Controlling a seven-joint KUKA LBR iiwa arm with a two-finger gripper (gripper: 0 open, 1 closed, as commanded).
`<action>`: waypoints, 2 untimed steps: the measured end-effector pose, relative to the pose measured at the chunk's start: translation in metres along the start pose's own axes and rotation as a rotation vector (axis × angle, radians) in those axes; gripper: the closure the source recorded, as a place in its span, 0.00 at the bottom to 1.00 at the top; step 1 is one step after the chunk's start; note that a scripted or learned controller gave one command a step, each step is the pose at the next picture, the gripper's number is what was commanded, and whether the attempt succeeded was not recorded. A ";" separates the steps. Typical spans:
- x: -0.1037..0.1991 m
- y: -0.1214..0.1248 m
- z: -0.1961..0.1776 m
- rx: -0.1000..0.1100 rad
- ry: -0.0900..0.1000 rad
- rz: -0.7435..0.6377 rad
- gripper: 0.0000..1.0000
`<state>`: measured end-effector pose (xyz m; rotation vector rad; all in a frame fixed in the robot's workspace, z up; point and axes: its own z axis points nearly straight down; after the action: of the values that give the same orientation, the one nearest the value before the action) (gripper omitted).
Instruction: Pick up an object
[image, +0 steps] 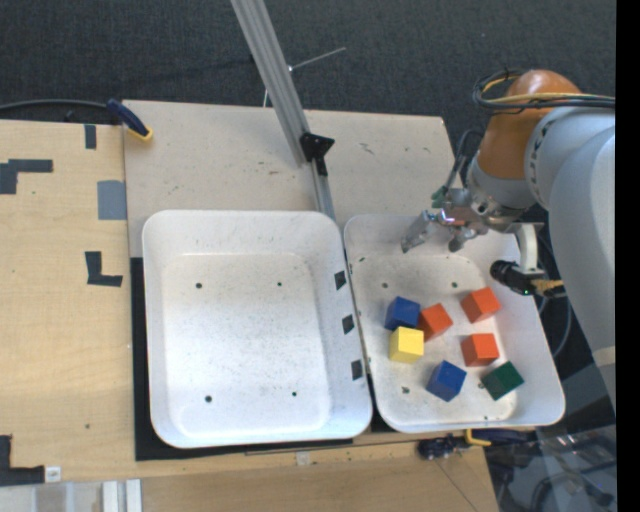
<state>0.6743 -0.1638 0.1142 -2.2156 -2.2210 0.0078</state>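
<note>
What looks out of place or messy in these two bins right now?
Nothing stands out. Seven blocks, such as the yellow block and green block, lie loosely scattered in the right bin, none spilled over its rim. The gripper hangs above that bin's far end.

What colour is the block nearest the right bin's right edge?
Dark green, seen in the camera view, beside an orange block.

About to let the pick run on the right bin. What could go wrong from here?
1. The claw sits near the bin's far wall, apart from every block; dropping straight down would likely grab nothing.
2. The blue block, yellow block and an orange block are packed together, so fingers may jam or nudge neighbours.
3. The green block lies close to the near rim, awkward to straddle.
</note>
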 end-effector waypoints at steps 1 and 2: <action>0.000 -0.001 0.021 0.002 -0.002 0.001 0.00; 0.000 -0.001 0.011 0.002 -0.002 0.000 1.00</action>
<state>0.6735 -0.1635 0.1028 -2.2159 -2.2206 0.0123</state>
